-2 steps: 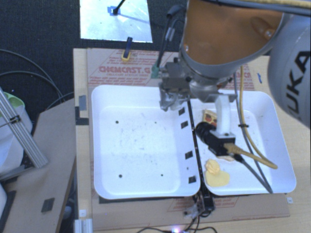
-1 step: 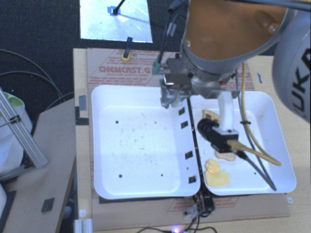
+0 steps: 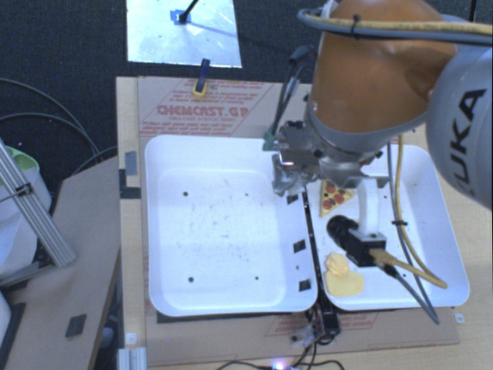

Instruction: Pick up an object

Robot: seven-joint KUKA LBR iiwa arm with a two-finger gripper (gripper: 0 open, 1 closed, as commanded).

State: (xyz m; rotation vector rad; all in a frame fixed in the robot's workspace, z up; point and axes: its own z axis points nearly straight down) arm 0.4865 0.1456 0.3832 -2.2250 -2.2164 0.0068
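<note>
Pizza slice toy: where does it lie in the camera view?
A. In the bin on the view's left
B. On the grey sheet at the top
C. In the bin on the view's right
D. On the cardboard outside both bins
C: the pizza slice lies on the floor of the right-hand bin, near the divider, with the yellow piece nearer the camera.

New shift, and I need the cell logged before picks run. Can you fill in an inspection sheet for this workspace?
Surface: left bin and right bin, white, side by side on printed cardboard; dark specks on the left bin's floor.
Job's things: pizza slice toy and yellow lump, both in the right bin.
Clutter: small yellow-and-black item on the cardboard behind the bins.
Grippers: gripper low over the divide between the bins; whether it holds anything cannot be told.
Cables: yellow cable across the arm; thin cables on the floor at left.
Surroundings: shiny sheet, metal rail.
</note>
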